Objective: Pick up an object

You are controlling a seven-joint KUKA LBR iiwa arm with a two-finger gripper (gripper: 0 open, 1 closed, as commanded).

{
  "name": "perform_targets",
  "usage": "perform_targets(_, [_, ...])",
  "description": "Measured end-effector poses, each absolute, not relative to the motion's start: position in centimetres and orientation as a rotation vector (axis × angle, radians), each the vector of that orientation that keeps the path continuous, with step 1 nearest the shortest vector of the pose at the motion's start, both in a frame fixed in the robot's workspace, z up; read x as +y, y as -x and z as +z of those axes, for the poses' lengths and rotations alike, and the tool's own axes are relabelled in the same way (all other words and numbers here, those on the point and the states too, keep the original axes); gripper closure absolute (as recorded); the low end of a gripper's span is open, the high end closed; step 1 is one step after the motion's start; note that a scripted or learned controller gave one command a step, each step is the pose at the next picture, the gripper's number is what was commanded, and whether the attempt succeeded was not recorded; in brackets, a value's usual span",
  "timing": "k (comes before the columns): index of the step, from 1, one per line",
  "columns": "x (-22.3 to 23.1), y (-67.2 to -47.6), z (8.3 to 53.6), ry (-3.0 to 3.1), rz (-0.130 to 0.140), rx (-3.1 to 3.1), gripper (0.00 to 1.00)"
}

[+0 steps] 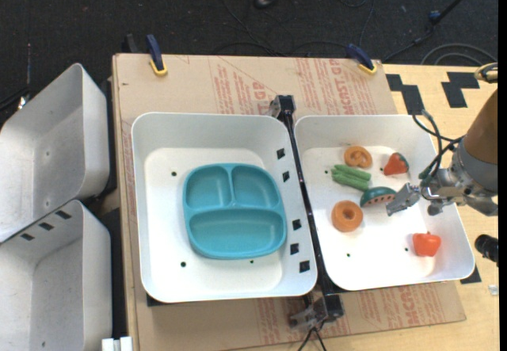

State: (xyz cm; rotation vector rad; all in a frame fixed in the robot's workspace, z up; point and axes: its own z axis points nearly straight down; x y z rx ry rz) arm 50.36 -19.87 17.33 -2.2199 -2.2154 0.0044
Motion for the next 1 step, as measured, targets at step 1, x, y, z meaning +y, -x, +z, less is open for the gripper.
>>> perform_targets(1, [-20.51, -49.83, 12.6, 2.221, 0.003, -2.216, 0.0])
